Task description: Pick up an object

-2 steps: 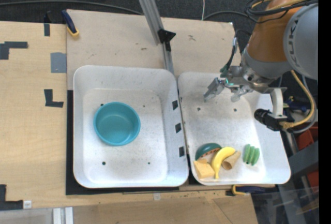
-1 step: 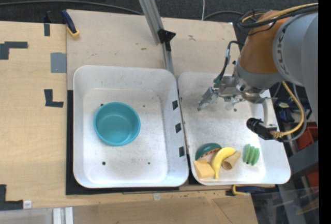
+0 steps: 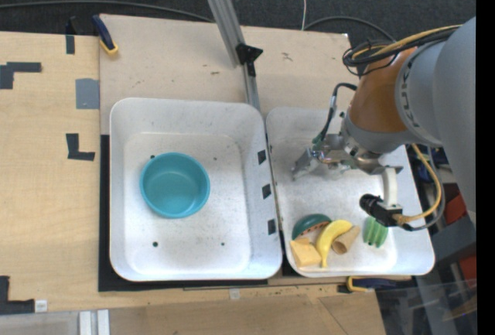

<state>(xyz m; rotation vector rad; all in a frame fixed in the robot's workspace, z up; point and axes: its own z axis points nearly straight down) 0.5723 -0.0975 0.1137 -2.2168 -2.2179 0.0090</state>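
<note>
We see a round teal plastic bowl [image 3: 175, 185] in the L white bin [image 3: 124, 248]. In the R white bin [image 3: 418, 260]: yellow banana [image 3: 334, 236] w/ green bits at near edge; hand [image 3: 305, 165] above, apart from them, can't tell if open.

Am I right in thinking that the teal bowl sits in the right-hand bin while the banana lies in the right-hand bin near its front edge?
Not quite: the camera view shows the teal bowl in the left-hand bin, not the right-hand one. The banana does lie in the right-hand bin near its front edge.
</note>
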